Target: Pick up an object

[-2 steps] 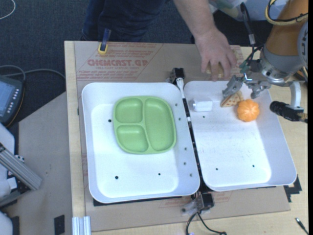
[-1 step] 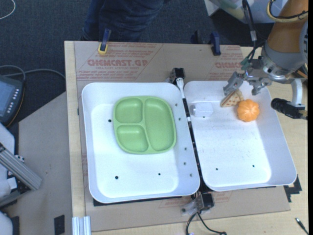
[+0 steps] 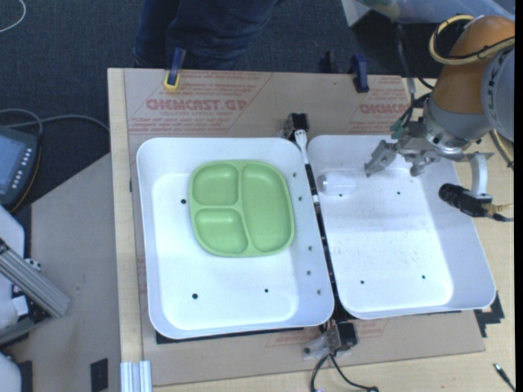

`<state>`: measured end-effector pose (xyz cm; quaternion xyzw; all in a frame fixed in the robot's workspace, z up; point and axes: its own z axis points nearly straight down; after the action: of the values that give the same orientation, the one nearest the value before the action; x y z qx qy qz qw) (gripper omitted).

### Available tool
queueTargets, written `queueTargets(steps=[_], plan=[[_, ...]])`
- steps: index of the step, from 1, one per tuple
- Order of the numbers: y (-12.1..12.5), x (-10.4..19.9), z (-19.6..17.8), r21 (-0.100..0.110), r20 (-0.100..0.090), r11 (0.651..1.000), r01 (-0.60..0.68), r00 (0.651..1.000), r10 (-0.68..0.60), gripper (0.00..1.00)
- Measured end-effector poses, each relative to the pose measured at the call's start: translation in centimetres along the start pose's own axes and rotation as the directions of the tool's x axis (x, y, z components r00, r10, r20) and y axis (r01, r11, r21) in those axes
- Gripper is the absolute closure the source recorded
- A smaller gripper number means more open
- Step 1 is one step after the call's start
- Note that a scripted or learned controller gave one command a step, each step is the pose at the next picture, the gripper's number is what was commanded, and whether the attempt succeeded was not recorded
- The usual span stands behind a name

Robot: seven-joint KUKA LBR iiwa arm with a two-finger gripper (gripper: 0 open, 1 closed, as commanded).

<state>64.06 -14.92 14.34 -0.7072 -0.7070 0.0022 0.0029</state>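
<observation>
A light green divided plate (image 3: pixel 242 207) with three compartments lies flat in the left bin (image 3: pixel 167 292), toward its back. A small pale, see-through object (image 3: pixel 337 185) rests in the right bin (image 3: pixel 409 288) near its back left corner. My gripper (image 3: pixel 399 162) hangs over the back of the right bin, to the right of the pale object and apart from it. Its grey fingers (image 3: pixel 377 159) are spread open with nothing between them.
Both bins sit on a brown board (image 3: pixel 245 96) held by a yellow clamp (image 3: pixel 172 78) and a blue clamp (image 3: pixel 359 73) at the back. A black hinge piece (image 3: pixel 297 124) sits between the bins' back corners. Cables lie at the front (image 3: pixel 335 358).
</observation>
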Motion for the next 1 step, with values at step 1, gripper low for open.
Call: queueTargets(steps=[1], plan=[[-0.05, 0.11, 5.34, -0.001, 0.000, 1.000, 0.001, 1.000, -0.001, 0.00]])
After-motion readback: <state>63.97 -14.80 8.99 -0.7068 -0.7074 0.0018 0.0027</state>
